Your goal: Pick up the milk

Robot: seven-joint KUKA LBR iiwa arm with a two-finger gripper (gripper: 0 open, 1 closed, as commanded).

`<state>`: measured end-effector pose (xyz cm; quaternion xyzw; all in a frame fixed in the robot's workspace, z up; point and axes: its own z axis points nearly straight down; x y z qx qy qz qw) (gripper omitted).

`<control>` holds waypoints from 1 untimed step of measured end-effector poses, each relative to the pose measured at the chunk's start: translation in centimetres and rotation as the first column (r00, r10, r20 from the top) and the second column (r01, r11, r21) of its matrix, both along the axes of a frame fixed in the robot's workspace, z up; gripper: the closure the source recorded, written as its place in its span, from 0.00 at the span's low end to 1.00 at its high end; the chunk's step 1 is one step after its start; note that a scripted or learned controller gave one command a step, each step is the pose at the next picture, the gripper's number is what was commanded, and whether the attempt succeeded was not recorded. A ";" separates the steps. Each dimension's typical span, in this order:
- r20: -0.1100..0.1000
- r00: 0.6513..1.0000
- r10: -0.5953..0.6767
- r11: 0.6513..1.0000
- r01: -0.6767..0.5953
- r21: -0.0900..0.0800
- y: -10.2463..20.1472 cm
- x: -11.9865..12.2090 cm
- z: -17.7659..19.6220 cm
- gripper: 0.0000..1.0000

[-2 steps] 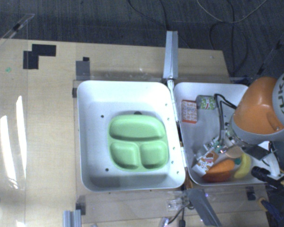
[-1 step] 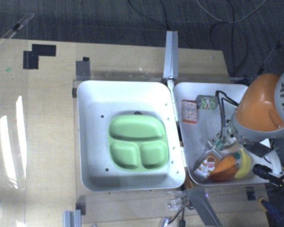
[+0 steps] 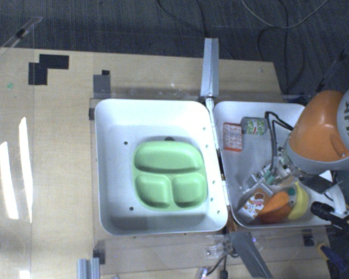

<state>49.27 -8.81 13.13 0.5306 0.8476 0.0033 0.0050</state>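
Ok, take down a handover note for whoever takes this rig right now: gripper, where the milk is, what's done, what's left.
Gripper: low in the right bin, just above the pile in its near corner; no hold on anything visible.
Milk: probably the small red-and-white carton, lying in that corner against an orange item and a yellow item.
Done: the arm is over the pile; the milk is not lifted.
Left: grasp the carton and raise it clear.

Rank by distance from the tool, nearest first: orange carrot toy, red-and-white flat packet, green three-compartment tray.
Tool is low in the right bin.
1. Orange carrot toy, just below it, front of the right bin.
2. Red-and-white flat packet, right bin's back left.
3. Green three-compartment tray, in the left bin.
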 end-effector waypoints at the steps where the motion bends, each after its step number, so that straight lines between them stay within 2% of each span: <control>1: -0.002 0.985 0.174 0.985 -0.174 -0.003 -2.5 -0.3 -2.0 0.00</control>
